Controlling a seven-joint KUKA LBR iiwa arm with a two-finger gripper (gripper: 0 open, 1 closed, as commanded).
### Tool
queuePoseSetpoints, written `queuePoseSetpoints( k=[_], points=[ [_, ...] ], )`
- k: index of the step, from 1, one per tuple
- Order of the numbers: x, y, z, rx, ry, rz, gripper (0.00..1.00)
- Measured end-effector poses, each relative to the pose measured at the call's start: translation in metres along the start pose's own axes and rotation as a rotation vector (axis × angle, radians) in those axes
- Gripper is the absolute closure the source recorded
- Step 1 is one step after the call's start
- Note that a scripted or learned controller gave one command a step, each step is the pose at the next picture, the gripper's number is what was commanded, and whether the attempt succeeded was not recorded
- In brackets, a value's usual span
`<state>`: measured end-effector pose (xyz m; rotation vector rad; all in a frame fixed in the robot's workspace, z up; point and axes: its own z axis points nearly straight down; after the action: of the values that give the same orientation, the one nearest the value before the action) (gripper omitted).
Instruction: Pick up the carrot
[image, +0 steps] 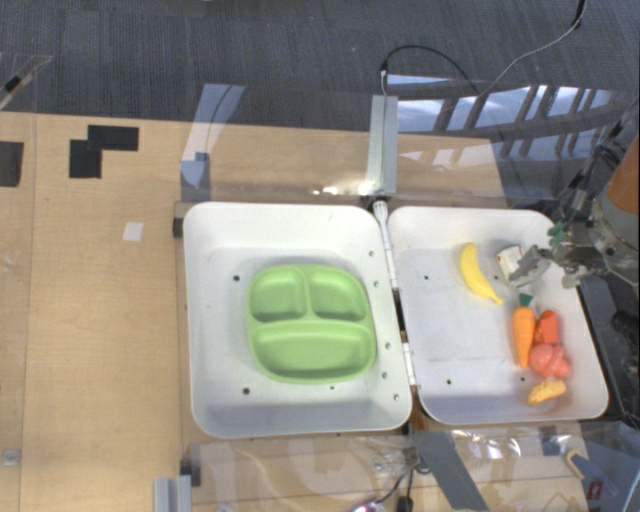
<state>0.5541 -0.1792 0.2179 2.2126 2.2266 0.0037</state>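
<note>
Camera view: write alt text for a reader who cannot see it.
An orange carrot lies in the right white bin beside red toy food, a yellow banana nearby, with the gripper just above it. The left white bin holds a green divided plate.

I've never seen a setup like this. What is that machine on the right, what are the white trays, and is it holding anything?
You are looking down at a slant from one camera fixed above a bench. The grey machine at the right is a robot arm, ending in a two-finger gripper. Two shallow white bins sit side by side. The left bin holds a green divided plate. The right bin holds toy food: a banana, a carrot, and a few reddish and orange pieces beside it. The gripper hovers just above the carrot's top, and nothing is between its fingers.
</note>
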Motion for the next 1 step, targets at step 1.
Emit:
queuePoseSetpoints(
  k=[1],
  points=[
    [-0.0259, -0.0107, 0.0982, -0.001, -0.001, -0.223, 0.0]
  ],
)
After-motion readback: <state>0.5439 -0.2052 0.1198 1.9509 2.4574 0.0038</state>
